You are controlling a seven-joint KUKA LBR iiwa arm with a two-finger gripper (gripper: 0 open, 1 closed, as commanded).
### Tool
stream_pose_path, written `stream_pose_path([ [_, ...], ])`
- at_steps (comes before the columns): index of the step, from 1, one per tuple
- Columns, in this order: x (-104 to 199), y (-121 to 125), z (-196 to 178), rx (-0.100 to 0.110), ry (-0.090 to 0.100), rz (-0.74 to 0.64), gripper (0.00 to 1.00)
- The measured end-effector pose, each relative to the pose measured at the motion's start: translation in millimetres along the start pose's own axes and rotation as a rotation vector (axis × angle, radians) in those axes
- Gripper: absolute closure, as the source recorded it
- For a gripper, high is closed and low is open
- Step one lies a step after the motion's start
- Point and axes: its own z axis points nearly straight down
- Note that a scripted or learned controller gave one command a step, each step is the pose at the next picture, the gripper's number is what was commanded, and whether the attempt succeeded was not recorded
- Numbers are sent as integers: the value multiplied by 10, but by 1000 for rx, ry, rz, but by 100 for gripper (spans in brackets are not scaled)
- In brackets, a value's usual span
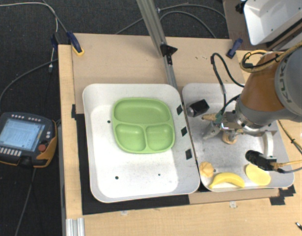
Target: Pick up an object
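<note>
My gripper [221, 128] is low over the middle of the right bin [209, 149], with the grey and orange arm coming in from the right. A small tan thing [231, 138] lies just below and right of it; whether they touch I cannot tell. A banana [226, 181] lies along the bin's front edge. Left of the banana is a tan lump [206, 169], and to its right a yellow piece [257, 176]. A black and silver object [196, 106] sits at the bin's far left corner.
The left bin [99, 146] holds a green divided plate [143, 125] in its far half. A metal post [158, 31] slants down to the gap between the bins. A teach pendant [23, 139] lies off the bench to the left.
</note>
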Motion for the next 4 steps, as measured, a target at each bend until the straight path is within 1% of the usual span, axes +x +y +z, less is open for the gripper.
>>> stream_pose_path([
  [1,5,21,-141,-8,-1,-1,100],
  [2,-43,44,-588,-13,-4,-1,100],
  [3,-41,57,-952,-13,-3,-2,100],
  [4,509,59,-923,-6,1,-8,100],
])
